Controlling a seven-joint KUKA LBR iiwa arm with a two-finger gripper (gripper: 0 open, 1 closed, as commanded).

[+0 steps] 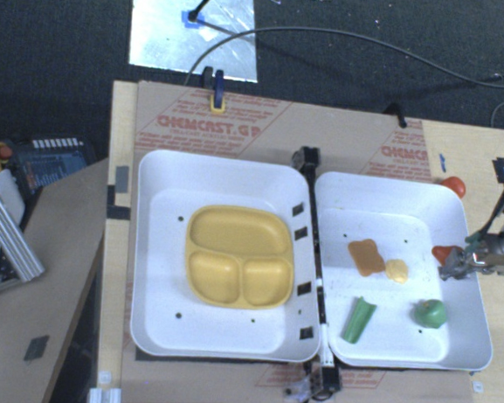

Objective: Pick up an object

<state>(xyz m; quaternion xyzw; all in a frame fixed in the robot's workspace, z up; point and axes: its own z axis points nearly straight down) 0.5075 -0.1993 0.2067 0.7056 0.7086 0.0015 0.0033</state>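
Two white bins; claw reaches in low over the right bin's far-right rim, grip state can't tell. Left of claw: "CHEMCAST GP" board, yellow divided plate, green stick, tan toast, yellow lump. Green ball just below claw; red piece touching it.

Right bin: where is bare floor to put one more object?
In the right bin, the back strip behind the orange-brown piece and yellow piece is bare. So is the patch between green stick and green ball. Crowded near the gripper.
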